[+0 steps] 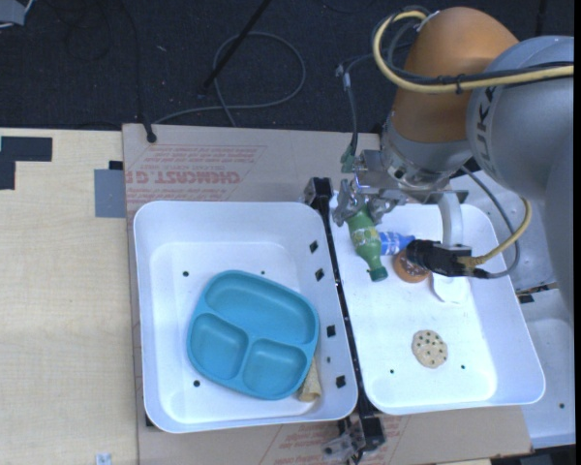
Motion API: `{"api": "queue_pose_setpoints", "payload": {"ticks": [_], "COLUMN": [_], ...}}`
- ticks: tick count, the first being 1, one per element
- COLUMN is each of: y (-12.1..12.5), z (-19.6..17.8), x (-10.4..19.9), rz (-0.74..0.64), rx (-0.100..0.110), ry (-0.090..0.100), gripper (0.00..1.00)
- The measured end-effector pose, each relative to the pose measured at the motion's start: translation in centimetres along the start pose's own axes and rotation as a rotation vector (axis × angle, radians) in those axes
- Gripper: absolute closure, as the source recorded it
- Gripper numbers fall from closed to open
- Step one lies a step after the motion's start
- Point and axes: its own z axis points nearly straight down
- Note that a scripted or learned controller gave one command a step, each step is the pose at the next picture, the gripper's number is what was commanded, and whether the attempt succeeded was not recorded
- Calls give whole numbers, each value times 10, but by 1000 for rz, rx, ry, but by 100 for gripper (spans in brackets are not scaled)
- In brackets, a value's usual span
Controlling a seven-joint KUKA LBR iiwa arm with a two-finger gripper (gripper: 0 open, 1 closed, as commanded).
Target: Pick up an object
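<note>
Two bins: shallow white plastic trays with rounded corners, side by side on the worktop [58, 289]; left bin [165, 231], right bin [504, 376], their inner rims touching along a dark clipped seam.
Worktop: pale wood-grain surface at left, with a brown printed cardboard sheet [203, 168] lying under the bins.
Arm: bulky grey metal casing with a smooth orange dome [455, 42], coming in from the right above the right bin; a yellow cable loops over the dome.
Blue plate: matte blue plastic, rounded rectangle split into three compartments [254, 332], lying flat in the left bin; a tan scrap pokes out under its lower right corner.
Hand: metallic grey assembly [368, 200] low over the back left of the right bin, just above the bottle; whether it is spread or pressed together cannot be told.
Green bottle: glossy green plastic, slim and lying tilted [368, 245], at the hand's tip, neck pointing down the bin.
Cookie: round, beige, dark-speckled [429, 348], flat on the right bin floor, apart from the rest.
Orange disc: small, round, brownish orange [410, 268], just beside the bottle.
</note>
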Motion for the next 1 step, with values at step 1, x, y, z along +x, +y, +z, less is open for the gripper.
{"api": "queue_pose_setpoints", "payload": {"ticks": [1], "y": [2], "z": [21], "x": [53], "rz": [0], "rx": [4], "ry": [0], "gripper": [100]}}
